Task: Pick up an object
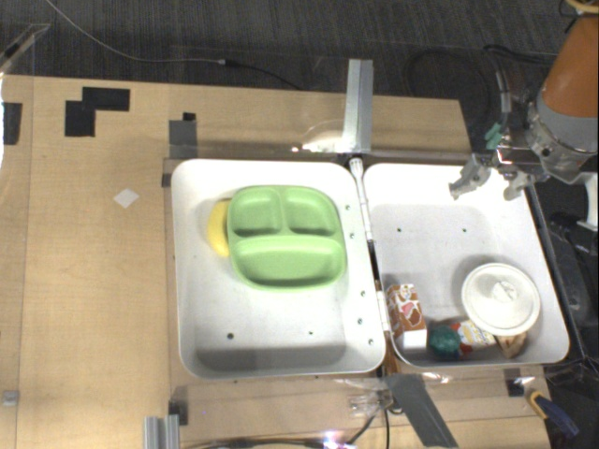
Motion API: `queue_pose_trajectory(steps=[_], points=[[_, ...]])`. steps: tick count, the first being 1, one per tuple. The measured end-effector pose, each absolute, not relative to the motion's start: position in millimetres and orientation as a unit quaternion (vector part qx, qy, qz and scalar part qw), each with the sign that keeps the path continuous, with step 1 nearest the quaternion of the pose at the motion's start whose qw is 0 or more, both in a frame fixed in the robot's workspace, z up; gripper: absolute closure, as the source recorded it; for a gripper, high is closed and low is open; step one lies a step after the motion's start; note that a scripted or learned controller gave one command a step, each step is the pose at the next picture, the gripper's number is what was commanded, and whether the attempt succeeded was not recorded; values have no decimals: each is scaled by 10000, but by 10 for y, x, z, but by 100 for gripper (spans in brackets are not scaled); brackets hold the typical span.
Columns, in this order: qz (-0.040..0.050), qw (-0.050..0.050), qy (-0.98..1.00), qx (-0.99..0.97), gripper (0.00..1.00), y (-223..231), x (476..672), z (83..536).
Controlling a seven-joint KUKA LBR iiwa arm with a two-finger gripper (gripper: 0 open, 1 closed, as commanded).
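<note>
My gripper point(490, 183) hangs over the far right part of the right bin point(440, 232), its two grey fingers spread apart with nothing between them. In that bin's near part lie a white round lidded cup point(501, 297), a small brown-and-white packet point(406, 309), a dark green object point(444, 343) and a tan item point(510, 344) by the front wall. The left bin point(197, 279) holds a green divided plate point(284, 236) with a yellow object point(217, 229) tucked against its left edge.
A metal post point(359, 106) stands behind the divider between the two bins. The wooden bench point(84, 279) stretches to the left, bearing black markers point(94, 108). The arm's orange band point(573, 78) sits at the right edge.
</note>
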State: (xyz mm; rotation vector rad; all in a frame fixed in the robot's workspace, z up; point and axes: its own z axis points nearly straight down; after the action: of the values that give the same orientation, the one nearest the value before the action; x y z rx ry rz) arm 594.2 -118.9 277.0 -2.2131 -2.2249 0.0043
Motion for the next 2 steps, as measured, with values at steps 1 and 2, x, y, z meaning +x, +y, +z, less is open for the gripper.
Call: queue_pose_trajectory(steps=[1, 2], points=[[3, 3, -7322, -6811, 0, -1393, 6197, 2268], [-4, -4, -8155, -5788, 0, -1047, 5917, 2581]])
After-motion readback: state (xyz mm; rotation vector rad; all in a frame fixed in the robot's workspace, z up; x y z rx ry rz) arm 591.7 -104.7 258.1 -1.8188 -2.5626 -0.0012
